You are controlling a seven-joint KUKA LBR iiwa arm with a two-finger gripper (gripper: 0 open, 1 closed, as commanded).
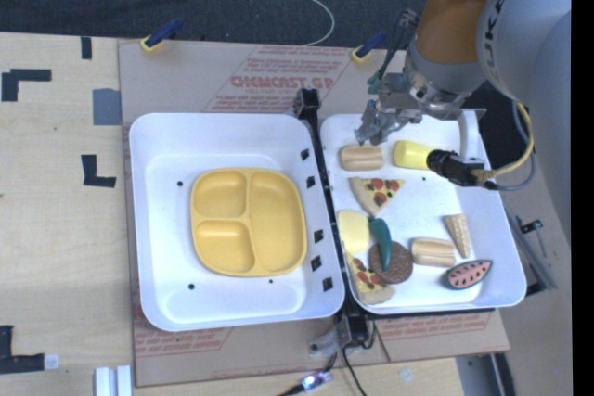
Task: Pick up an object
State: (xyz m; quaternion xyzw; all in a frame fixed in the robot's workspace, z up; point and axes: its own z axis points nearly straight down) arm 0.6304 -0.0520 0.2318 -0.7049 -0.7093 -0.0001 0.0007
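Two white bins sit side by side: the left bin (158, 292) holds a yellow divided plate (249, 221), and the right bin (497, 278) holds toy food. The gripper (371, 131) hangs over the right bin's far left corner, just above a tan bread roll (361, 158) (nothing visibly between its fingers). A pizza slice (376, 191) lies just nearer, and a watermelon slice (466, 274) at the near right.

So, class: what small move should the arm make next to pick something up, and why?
Probably lower straight down: the pincer hangs just above the tan bread-roll toy at the far end of the right white bin, with nothing between its fingers yet.
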